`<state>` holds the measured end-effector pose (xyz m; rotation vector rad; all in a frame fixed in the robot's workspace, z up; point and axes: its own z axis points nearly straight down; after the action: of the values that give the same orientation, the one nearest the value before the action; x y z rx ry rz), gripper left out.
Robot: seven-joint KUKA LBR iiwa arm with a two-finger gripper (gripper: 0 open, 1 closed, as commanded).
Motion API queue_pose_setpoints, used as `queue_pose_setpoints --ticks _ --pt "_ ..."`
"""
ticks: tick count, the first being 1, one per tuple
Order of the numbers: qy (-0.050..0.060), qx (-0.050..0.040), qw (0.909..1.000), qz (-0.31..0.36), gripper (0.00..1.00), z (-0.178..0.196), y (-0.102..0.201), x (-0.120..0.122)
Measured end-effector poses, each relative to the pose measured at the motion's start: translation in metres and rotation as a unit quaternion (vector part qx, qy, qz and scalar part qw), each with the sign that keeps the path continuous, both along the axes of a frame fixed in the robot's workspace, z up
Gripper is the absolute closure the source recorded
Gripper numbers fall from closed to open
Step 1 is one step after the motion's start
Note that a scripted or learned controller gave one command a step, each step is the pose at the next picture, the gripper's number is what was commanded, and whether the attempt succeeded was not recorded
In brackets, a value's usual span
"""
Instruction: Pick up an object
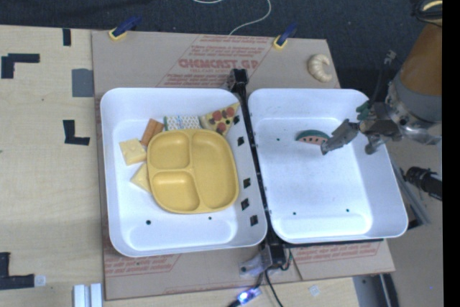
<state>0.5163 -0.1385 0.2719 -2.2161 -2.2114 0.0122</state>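
Red print on the cardboard sheet [215, 62] under the two bins seems to read "CHEMCAST", blurred. One watermelon slice [310, 136] lies in the right bin [316, 226], upper middle, long axis roughly left-right. The jaws [352, 140] stand open just right of it, one finger [338, 138] beside the slice, not gripping. The left bin [122, 226] holds one yellow divided plate [192, 170] among several crackers.

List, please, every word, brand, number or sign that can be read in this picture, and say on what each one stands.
"CHEMCAST GP", red, seen upside down, on the brown board under the bins.
Further red lines beside it on that board: too blurred to read.
Red print on the board's front edge: too blurred to read.
Black marks on the bench: plain shapes, not letters.
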Motion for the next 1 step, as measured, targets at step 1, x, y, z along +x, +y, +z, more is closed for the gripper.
queue_pose_setpoints --ticks 1 --pt "-0.006 -0.001 1.0 0.002 0.0 0.0058 0.0002 0.002"
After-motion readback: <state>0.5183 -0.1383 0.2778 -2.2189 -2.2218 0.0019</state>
